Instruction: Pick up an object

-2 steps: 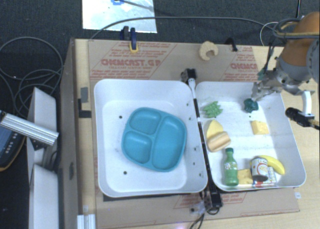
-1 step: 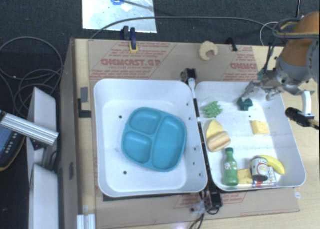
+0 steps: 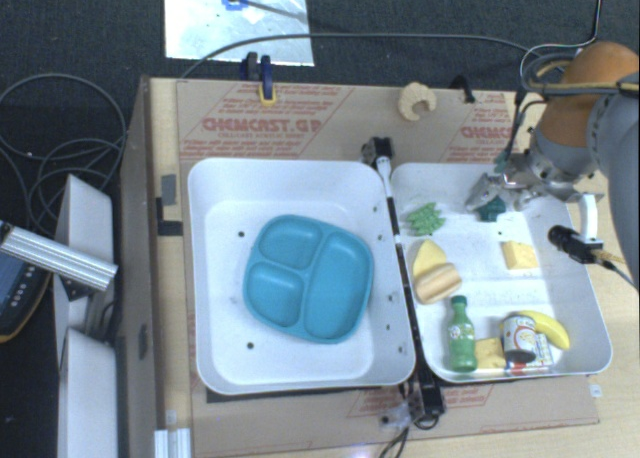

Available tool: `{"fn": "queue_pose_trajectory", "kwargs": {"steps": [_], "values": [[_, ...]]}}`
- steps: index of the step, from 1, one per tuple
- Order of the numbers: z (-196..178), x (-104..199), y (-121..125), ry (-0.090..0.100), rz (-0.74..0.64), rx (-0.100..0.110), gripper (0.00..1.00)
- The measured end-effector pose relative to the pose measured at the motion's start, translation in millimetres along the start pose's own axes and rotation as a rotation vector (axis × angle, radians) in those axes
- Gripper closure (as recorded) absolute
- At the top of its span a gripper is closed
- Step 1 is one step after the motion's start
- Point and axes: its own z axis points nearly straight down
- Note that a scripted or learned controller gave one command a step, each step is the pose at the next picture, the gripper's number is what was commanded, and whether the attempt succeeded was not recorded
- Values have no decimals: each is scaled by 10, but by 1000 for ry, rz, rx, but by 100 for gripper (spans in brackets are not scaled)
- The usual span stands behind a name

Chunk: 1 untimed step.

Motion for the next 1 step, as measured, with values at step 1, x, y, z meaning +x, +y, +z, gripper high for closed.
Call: {"fn": "queue_pose_trajectory", "kwargs": {"steps": [1], "values": [[-124, -7, 15, -3, -3, -4, 100]]}}
